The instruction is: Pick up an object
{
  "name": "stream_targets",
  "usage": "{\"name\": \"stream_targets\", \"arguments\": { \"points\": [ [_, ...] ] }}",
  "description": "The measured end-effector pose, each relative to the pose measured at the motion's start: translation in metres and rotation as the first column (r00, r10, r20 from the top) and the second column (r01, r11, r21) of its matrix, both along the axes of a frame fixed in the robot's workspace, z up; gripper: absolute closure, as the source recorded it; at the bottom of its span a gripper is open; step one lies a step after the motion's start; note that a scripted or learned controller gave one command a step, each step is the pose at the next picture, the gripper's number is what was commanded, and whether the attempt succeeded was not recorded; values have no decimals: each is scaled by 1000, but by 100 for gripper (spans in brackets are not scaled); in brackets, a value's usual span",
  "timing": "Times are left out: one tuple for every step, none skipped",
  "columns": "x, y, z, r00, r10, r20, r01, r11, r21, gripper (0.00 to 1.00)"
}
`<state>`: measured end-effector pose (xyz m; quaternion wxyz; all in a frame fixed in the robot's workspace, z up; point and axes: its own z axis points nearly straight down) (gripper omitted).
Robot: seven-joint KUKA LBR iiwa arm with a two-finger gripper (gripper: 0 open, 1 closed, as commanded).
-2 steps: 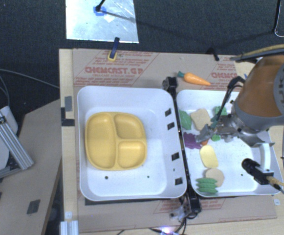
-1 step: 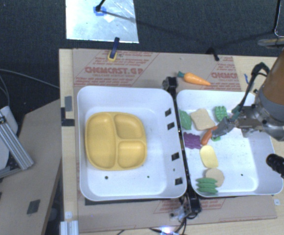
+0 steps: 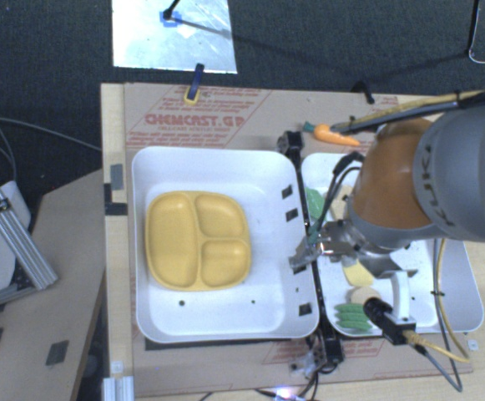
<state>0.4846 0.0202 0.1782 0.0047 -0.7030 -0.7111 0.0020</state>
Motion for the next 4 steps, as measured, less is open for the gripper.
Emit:
{"name": "stream_targets", "arguments": {
  "points": [
    [2,-6,16,1000,-6,11,6,1000,-3,100],
    [4,-13,76,1000,-7,17,7,1000,-4,100],
    [4,33,183,1000,-1,23,1,1000,0,100],
    [2,110,225,1000,1,16,-1,1000,1,100]
  ]
}}
